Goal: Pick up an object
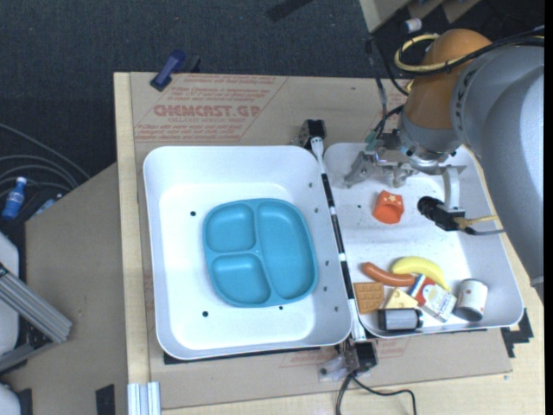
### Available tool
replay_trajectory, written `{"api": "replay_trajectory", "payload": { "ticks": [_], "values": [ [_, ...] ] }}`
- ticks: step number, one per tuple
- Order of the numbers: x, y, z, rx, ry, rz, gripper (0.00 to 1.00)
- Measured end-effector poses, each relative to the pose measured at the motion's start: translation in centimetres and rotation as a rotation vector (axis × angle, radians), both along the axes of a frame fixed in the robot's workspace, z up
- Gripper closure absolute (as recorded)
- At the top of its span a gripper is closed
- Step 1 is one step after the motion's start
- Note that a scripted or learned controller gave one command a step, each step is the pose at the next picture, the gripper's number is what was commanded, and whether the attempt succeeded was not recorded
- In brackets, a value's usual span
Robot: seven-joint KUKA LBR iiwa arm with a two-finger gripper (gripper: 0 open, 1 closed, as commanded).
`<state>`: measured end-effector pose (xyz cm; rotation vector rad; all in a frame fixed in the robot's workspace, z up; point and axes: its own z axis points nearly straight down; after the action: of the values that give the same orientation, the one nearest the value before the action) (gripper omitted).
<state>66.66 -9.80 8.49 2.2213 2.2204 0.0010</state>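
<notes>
Looking into the right bin [492,271], you see the small orange toy [389,207] just below the gripper [380,169], whose fingers spread apart hold nothing; it seems light and hard, so pinch its flat sides.

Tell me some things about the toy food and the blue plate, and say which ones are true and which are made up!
1. The blue divided plate lies in the left bin. True.
2. The banana sits on the blue plate. False: it lies in the right bin, beside the hot dog.
3. The orange toy lies by itself, apart from the pile of toys at the near end of the right bin. True.
4. The gripper is over the left bin. False: it is at the far end of the right bin.
5. The plate has four sections. False: it has three.
</notes>
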Motion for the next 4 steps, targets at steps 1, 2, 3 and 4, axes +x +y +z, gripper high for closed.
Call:
{"api": "replay_trajectory", "payload": {
  "ticks": [1, 2, 3, 4],
  "values": [
    [-0.1, 0.1, 0.0, 0.000, 0.001, 0.001, 0.00],
    [-7.6, -1.8, -0.1, 0.001, 0.003, -0.001, 0.00],
    [-7.5, -1.7, 1.0, 0.001, 0.001, -0.001, 1.00],
    [-7.6, -1.7, 1.0, 0.001, 0.002, -0.001, 0.00]
  ]
}}
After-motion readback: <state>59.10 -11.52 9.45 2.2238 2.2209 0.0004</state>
